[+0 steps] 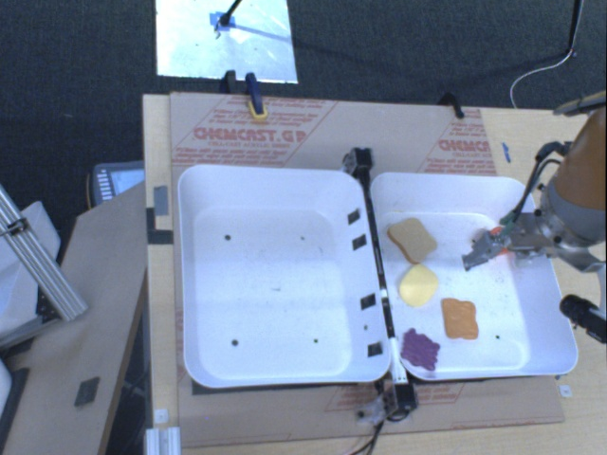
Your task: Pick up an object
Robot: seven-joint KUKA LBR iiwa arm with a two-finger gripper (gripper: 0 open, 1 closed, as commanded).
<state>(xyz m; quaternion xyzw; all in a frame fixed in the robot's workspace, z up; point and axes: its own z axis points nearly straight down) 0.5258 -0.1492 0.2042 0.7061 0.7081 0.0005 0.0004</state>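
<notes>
**Pick Approach: Jaws Over the Right Bin**

The desk [161, 282] carries two white bins side by side. The left bin [199, 197] holds no pieces. The right bin [545, 358] holds four: a tan slice [412, 239], a yellow piece [418, 285], an orange piece [460, 318] and a purple piece [420, 349]. The arm [579, 173] is extended in from the right edge, and the jaws [471, 259] are positioned above the bin floor. Whether the jaws are wide or narrow cannot be told; nothing is seen held between them.

The yellow piece lies just left of and slightly below the jaws in the view and is judged the nearest target. The tan slice lies up-left, its long axis diagonal. The orange piece lies below.
</notes>
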